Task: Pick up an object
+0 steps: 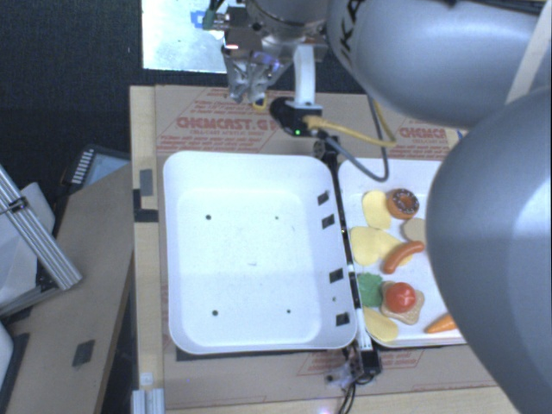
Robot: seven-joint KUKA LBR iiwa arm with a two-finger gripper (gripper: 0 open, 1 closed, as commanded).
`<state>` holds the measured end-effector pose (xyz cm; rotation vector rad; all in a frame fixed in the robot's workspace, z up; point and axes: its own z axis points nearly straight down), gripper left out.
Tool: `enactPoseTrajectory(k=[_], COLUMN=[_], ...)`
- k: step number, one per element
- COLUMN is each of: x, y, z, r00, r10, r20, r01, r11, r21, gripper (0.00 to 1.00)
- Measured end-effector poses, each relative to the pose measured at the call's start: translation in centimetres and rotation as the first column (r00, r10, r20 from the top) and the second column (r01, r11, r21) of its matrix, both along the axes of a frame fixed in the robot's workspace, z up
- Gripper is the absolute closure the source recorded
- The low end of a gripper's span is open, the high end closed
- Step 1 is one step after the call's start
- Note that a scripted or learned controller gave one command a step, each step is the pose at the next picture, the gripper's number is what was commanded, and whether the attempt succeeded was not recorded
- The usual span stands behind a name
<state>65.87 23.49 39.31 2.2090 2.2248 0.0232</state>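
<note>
My gripper (247,86) hangs high over the cardboard behind the far edge of the left white bin (185,231), well away from the objects. The right bin (412,338) holds several toy foods: a brown doughnut (402,203), pale yellow pieces (372,244), an orange-red sausage (403,255), a green piece (369,288), a red tomato (399,297) on a tan slice, and an orange carrot (442,323). The big grey arm hides the right part of that bin.
A cardboard sheet (203,119) lies under both bins. A row of black clips (335,248) runs along the divider between the bins. A metal rail (34,240) lies at the left, off the bench.
</note>
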Motion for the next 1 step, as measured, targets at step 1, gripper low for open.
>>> enactPoseTrajectory(k=[1], x=[-2.47], y=[-0.09], z=[15.4], r00=[1.0], r10=[0.0], r20=[0.004], r01=[0.0], r11=[1.0], r21=[0.001], gripper=[1.0])
